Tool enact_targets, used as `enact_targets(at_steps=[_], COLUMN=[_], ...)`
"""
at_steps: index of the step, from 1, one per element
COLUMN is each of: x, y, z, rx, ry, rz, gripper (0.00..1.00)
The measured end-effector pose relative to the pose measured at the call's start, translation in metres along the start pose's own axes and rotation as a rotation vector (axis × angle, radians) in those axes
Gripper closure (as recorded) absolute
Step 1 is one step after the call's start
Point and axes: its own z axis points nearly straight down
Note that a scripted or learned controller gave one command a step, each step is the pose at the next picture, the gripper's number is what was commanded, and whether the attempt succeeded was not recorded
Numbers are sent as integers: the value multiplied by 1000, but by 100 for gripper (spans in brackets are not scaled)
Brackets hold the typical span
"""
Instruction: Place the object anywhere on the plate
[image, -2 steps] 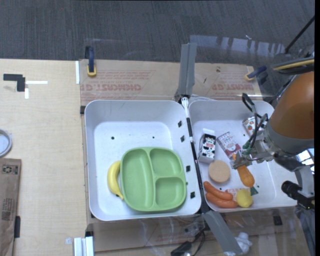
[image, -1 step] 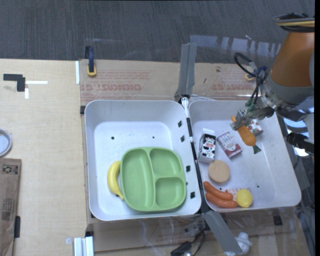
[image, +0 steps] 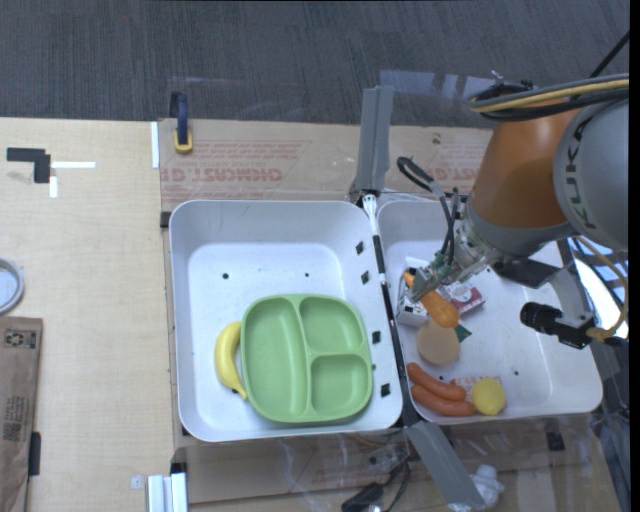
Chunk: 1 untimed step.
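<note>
Over right bin, gripper low above toy carrot by left wall; finger spread: cannot tell. Probably light, hard, smooth plastic, apt to roll; best pinched across thick middle. Green plate waiting in left bin, banana alongside.

Bare plate; banana just beside.
</note>
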Motion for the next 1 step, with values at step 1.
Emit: enact_targets(at_steps=[1], x=[75], y=[6], z=[-4], rx=[0], ry=[0], rz=[43], gripper=[100])
